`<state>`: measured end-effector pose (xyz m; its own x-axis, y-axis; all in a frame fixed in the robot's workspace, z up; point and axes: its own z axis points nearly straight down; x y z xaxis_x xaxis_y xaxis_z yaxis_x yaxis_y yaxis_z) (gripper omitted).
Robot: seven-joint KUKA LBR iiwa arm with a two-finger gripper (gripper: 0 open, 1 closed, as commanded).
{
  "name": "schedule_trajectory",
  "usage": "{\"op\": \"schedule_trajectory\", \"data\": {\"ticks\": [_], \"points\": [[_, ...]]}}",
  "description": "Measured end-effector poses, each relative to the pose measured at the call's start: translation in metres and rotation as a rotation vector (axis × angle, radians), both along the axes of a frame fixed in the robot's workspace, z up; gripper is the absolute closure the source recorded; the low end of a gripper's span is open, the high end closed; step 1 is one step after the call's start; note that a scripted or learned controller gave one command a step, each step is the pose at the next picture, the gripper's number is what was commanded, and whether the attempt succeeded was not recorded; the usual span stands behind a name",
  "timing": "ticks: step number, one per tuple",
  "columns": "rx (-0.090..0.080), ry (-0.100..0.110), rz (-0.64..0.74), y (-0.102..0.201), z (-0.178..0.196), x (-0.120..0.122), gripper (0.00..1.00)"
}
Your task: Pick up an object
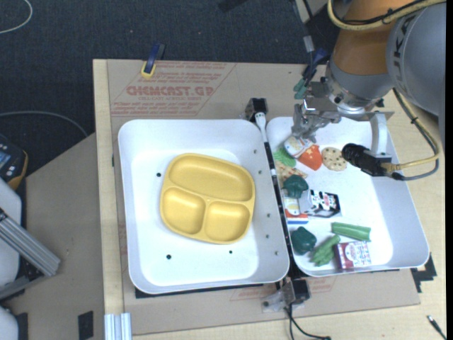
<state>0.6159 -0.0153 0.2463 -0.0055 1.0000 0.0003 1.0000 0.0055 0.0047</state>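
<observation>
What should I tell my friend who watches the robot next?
Gripper: low over the far end of the right white bin, just above the small red and white toy pieces; nothing seen between its fingers.
Right bin: round brown cookie, green toy vegetables, small red box.
Left white bin: yellow three-part plastic tray.
Done: nothing lifted yet.
Left: grab one and lift.

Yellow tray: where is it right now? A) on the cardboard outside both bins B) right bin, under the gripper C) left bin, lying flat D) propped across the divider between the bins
C: the yellow tray, with its three compartments, lies flat inside the left bin, while the gripper is over the right bin among the small items there.
</observation>
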Motion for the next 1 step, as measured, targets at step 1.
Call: {"op": "schedule_trajectory", "data": {"ticks": [1], "points": [[0.001, 0.000, 0.001, 0.0532, -0.0010, 0.0173, 1.00]]}}
